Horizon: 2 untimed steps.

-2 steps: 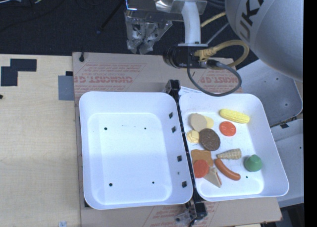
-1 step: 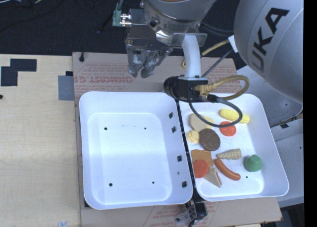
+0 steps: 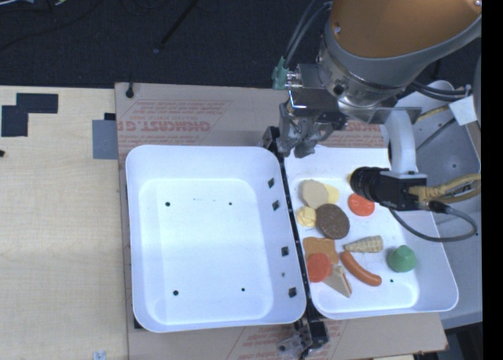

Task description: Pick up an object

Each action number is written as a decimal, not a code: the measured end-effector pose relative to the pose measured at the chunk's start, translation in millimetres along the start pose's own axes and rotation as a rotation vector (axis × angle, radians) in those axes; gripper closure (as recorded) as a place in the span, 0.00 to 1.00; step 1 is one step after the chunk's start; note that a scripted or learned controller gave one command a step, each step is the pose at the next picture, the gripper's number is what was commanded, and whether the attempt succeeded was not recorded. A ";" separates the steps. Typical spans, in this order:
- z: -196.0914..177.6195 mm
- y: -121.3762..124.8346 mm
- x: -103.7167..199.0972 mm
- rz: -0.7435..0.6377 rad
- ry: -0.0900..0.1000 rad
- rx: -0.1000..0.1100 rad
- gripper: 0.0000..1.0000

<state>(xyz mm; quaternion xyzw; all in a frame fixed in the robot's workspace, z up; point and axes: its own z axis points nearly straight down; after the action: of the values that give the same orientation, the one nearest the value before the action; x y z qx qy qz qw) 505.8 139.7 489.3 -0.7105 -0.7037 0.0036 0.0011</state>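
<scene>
1. One fixed camera looks down at a slant on my bench, taking in both shallow white plastic bins (image 3: pixel 149 193).
2. My grey, orange-banded arm (image 3: pixel 401 20) enters from its right, close beneath it.

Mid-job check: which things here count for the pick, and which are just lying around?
For the job: gripper, poised over the right bin's back edge; the toy foods in that bin: brown disc, pale oval, red round, green piece, sausage, cone.

Lying about: left bin, cardboard sheet, black cables.
</scene>
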 end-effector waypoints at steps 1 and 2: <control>-50.9 -10.5 93.8 -0.018 0.007 -0.007 1.00; -28.2 -32.3 104.0 -0.011 0.002 0.000 1.00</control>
<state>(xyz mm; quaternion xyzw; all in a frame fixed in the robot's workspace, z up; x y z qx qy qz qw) 474.7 244.1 517.4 -0.7067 -0.7075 0.0030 0.0017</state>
